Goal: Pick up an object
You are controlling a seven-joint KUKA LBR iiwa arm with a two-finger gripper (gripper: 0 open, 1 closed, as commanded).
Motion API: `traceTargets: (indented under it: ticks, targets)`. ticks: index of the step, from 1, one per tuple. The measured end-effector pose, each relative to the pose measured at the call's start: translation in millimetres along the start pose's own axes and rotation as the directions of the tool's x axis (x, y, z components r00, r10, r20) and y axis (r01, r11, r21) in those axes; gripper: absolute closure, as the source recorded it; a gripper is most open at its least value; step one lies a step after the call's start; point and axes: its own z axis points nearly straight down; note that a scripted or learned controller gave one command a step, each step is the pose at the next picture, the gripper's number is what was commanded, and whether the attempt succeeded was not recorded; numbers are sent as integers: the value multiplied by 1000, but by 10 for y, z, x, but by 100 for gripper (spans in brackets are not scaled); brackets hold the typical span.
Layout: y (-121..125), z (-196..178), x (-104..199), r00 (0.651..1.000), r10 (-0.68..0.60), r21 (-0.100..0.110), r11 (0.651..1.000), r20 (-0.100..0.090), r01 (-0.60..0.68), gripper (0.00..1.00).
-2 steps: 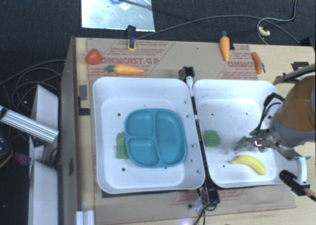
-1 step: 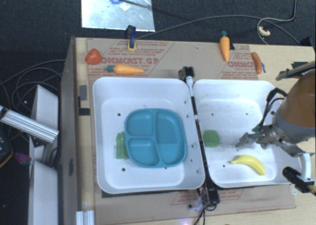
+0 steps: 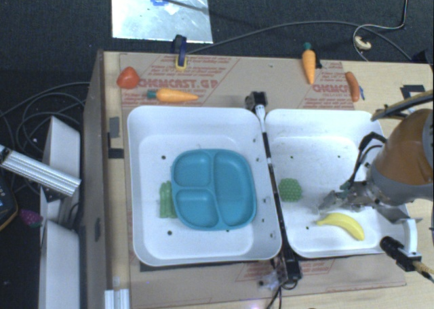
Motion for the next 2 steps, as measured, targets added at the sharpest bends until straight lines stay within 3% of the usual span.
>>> traceTargets:
  ticks: [1,2]
  targets:
    - [644,-174,-178,1000,-3,-4,1000,1,3,0]
    - [1733,-655,-470,1000,-4,-6,1000,3,4,0]
